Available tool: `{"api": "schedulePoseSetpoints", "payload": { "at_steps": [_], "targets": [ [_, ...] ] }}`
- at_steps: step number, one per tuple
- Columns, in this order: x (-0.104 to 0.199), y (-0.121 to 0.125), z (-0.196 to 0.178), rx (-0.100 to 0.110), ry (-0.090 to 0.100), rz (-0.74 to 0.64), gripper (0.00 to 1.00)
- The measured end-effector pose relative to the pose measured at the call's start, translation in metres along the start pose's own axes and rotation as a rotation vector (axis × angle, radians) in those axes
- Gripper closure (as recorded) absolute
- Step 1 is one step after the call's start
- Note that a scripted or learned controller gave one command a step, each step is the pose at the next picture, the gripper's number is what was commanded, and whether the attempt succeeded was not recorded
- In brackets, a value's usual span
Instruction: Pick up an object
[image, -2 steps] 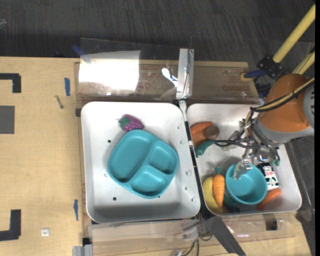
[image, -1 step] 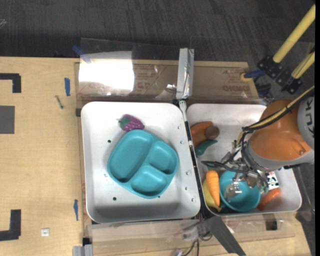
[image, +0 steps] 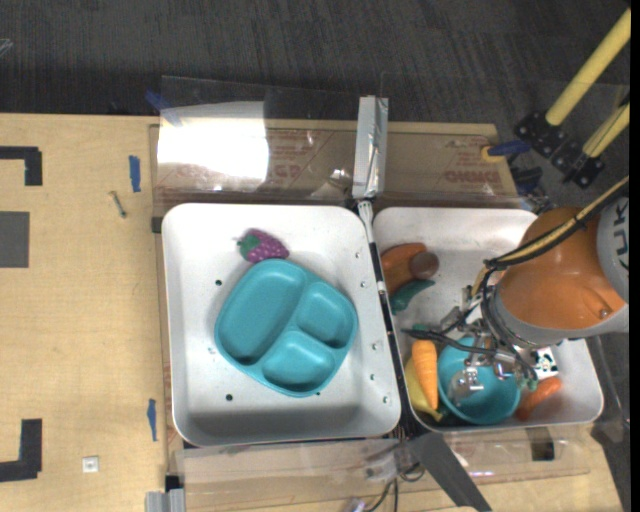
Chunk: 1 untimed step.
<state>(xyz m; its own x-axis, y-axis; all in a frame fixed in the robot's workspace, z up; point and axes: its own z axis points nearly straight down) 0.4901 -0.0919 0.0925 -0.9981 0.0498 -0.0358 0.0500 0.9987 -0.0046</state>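
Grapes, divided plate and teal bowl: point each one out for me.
Grapes (image: 263, 245), camera view, middle of the purple bunch.
Divided plate (image: 287, 325), camera view, central ridge between compartments.
Teal bowl (image: 490, 400), camera view, its front wall.

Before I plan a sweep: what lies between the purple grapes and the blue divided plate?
In the camera view, nothing: the purple grapes sit against the blue divided plate's upper rim.
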Motion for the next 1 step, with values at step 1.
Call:
{"api": "schedulePoseSetpoints", "payload": {
  "at_steps": [1],
  "targets": [
    [0.0034, -0.0355, 0.0022, -0.010, 0.014, -0.619, 0.00]
  ]
}}
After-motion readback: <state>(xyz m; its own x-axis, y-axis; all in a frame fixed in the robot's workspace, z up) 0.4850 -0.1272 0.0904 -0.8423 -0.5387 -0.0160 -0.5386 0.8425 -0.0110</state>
